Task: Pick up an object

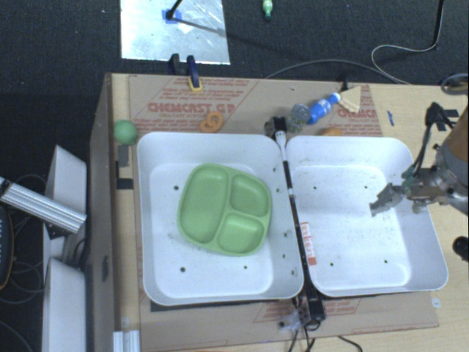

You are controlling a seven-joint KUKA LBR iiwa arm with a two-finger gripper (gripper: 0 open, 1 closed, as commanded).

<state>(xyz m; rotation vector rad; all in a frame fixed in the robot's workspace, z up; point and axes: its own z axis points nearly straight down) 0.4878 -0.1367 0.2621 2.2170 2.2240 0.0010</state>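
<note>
Green divided plate [224, 209] is seen lying flat in left bin [157, 160], roughly centred. Three compartments are noted: long one on left, two smaller on right. Long axis is judged slightly tilted from bin's edges, upper end leaning left. Gripper [386, 202] is positioned over right bin [352, 270], near its right wall, well apart from plate. Nothing is seen between fingers; their spread cannot be told.
</note>
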